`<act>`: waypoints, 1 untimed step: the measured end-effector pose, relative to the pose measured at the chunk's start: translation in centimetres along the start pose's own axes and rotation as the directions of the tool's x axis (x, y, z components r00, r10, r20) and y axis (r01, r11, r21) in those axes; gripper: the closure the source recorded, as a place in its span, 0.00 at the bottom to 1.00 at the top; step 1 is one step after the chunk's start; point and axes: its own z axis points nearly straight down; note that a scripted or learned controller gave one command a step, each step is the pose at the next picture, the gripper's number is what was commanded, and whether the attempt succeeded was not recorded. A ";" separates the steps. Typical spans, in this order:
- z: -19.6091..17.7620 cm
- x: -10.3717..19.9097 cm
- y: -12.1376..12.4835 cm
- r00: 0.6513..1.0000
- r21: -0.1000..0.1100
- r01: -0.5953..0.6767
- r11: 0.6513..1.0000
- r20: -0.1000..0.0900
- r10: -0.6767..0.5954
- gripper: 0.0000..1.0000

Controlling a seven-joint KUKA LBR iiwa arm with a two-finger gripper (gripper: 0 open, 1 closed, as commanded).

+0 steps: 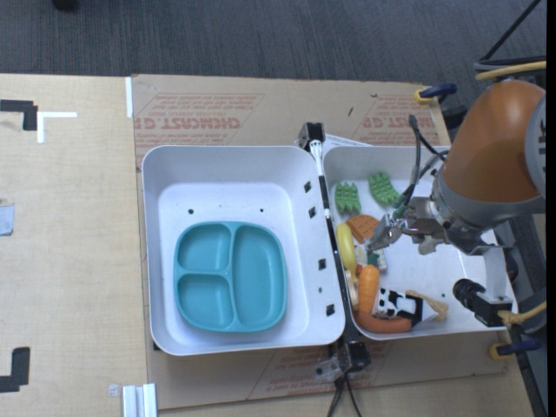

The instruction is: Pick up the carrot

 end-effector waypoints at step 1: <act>3.3 4.2 -0.8 0.938 -0.003 0.348 0.938 0.000 -0.348 0.00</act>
